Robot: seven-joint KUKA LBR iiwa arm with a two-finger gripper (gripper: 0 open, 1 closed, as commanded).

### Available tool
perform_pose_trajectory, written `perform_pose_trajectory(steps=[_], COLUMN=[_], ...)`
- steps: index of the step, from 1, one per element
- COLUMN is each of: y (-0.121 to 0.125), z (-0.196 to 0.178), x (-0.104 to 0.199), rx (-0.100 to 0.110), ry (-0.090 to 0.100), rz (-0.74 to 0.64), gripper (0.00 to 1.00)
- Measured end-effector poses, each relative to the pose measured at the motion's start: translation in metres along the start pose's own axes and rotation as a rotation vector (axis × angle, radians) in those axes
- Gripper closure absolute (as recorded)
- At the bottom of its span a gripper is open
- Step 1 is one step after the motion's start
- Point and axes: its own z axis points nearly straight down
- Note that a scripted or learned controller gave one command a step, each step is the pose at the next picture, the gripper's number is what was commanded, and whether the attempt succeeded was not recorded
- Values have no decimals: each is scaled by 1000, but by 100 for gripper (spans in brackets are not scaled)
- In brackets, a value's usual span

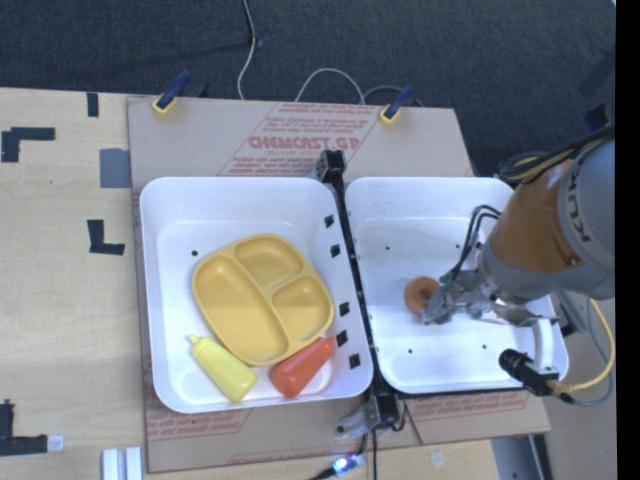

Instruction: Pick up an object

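— In the right bin (400, 358), what's your gripper (434, 308) doing?
— I see it right against a small orange-brown donut-shaped thing (420, 293) near the bin's middle; open or clenched, I can't tell.
— And the thing's look, its heading?
— Round, ring-like, lying flat, with no long axis I can make out.

The tool (437, 308) hides part of the orange donut (420, 292), seemingly.

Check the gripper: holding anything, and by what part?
Cannot tell. The gripper sits against the small orange-brown object in the right bin, contact point unclear.
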Motion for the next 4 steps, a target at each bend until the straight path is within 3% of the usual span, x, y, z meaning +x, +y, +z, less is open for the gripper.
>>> perform_pose_trajectory(steps=[1,3,4], y=[-5,7,7], z=[-43,-145,-164], x=[0,1,1], rx=[-5,-9,-5], ry=[-2,-3,-2], rz=[1,-1,0], gripper=[100,100,100])
